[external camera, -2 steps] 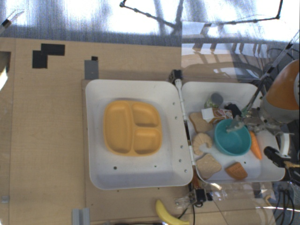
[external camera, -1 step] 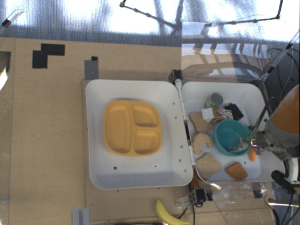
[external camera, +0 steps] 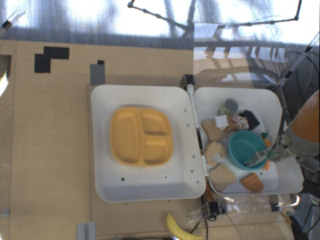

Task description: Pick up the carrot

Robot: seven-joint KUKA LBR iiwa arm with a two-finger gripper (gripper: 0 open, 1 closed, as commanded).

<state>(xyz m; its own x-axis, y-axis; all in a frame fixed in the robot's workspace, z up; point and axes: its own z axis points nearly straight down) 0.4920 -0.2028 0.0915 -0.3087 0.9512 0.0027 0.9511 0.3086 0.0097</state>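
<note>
In the right white bin (external camera: 287,181), my end effector (external camera: 261,157) reaches into the teal plastic bowl (external camera: 245,149).
Whether it grips anything, I cannot tell; the small orange carrot (external camera: 267,144) sits just beside the bowl's right rim, crowded by clutter.

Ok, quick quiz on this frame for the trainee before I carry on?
1. True or false: the plate lies in the right bin.
2. What is the pincer over? A) a toast slice B) the bowl C) the bench
3. Fill in: the banana lies ___ both bins.

Key:
1. False: it lies in the left bin.
2. B
3. outside, on the bench at the near edge.
</note>
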